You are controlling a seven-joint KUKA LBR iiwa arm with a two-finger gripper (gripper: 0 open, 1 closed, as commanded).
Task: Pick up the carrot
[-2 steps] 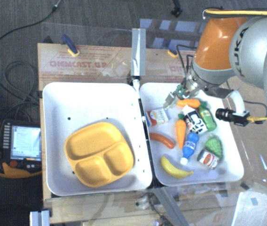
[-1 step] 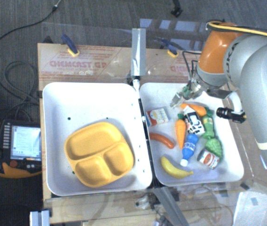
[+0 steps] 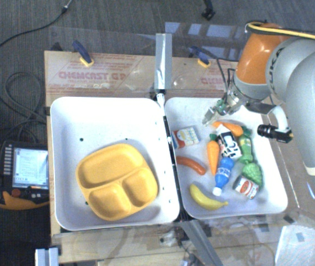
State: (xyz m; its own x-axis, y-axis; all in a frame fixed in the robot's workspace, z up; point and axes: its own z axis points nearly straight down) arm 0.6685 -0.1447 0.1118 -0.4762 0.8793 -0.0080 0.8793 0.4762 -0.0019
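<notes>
Grey carpet surrounds the bench that carries my two white bins. The carrot (image 3: 213, 155) lies in the right bin (image 3: 195, 113), near its middle, tip pointing toward the front edge, touching the blue-capped bottle (image 3: 223, 175) on its right. A red sausage (image 3: 191, 164) lies just to its left, a banana (image 3: 206, 198) in front. My gripper (image 3: 219, 111) hovers above the bin's back part, apart from the carrot; my fingers look slightly parted and hold nothing. The left bin (image 3: 69, 121) holds a yellow divided tray (image 3: 117, 180).
</notes>
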